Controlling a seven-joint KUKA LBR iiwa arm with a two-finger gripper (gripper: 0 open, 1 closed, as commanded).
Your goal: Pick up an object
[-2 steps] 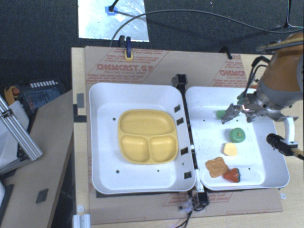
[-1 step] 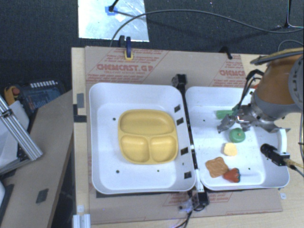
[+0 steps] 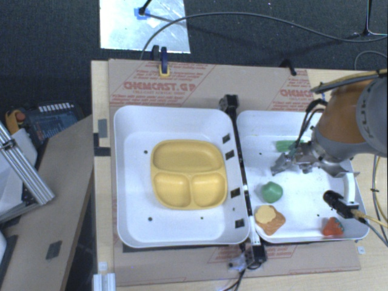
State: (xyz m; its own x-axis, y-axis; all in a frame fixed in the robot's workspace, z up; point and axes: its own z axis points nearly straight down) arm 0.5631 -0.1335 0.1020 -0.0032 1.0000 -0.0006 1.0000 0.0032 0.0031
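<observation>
Over the right bin (image 3: pixel 303 232), fingers (image 3: pixel 280 164) empty.

Two shallow white plastic bins (image 3: pixel 130 180) are sitting side by side, gleaming pale against the tan cardboard sheet (image 3: pixel 200 80) that is showing red printed lettering. A pale yellow sectioned plastic tray (image 3: pixel 187 173) is glowing buttery in the left bin. In the right bin (image 3: pixel 303 226), a round green toy piece (image 3: pixel 271 191) is sitting bright, a tan and orange toast-like piece (image 3: pixel 269 219) is showing brown edges, a small red-orange piece (image 3: pixel 332 227) is standing out, and a second flat green piece (image 3: pixel 285 145) is peeking out. The grey arm with its orange band (image 3: pixel 342 117) is hanging above, its metallic grey hand (image 3: pixel 285 162) glinting. A silvery foil square (image 3: pixel 142 14) is shining on dark floor.
</observation>
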